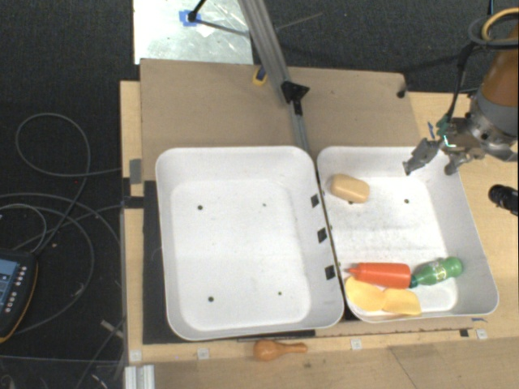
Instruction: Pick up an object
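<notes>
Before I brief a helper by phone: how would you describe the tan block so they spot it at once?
Find the right bin. The tan block lies alone near its far left corner, well apart from the orange, green and yellow items clustered along the near edge.

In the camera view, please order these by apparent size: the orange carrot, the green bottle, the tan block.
1. Orange carrot, clearly the longest.
2. Tan block and green bottle look about alike, so I do not rank them.

We see a tan tabletop (211, 104) bearing two shallow white bins side by side, left bin (174, 217) and right bin (474, 250), plus an orange-brown pear-shaped object (277, 348) near its front edge.
</notes>
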You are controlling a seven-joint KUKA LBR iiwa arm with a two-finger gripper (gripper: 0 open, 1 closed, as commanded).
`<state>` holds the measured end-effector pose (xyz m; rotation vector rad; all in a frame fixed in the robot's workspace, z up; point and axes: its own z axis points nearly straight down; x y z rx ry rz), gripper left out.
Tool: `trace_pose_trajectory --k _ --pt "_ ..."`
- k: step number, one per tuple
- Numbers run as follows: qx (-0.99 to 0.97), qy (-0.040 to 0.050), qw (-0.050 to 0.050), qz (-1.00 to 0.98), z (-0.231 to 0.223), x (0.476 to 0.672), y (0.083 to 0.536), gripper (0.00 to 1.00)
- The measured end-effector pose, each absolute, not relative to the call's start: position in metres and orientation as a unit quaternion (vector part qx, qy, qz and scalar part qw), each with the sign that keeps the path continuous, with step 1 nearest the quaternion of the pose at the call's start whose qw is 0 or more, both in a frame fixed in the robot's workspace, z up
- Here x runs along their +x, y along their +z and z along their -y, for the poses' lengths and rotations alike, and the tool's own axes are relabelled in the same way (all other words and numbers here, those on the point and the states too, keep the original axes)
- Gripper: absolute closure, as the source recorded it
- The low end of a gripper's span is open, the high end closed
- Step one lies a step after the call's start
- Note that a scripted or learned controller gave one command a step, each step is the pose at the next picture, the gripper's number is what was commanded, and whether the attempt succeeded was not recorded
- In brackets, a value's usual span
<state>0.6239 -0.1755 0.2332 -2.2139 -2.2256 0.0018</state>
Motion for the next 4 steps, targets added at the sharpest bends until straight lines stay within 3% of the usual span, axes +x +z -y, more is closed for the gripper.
trace_pose_trajectory --k 1,3,4 --pt "-0.704 -0.0002 -0.001 0.71 0.175 0.625 0.236 0.0" --pt "-0.707 0.0011 0.002 0.707 0.171 0.606 0.124 0.0" --pt "-0.707 0.0004 0.0 0.707 0.17 0.607 0.089 0.0"
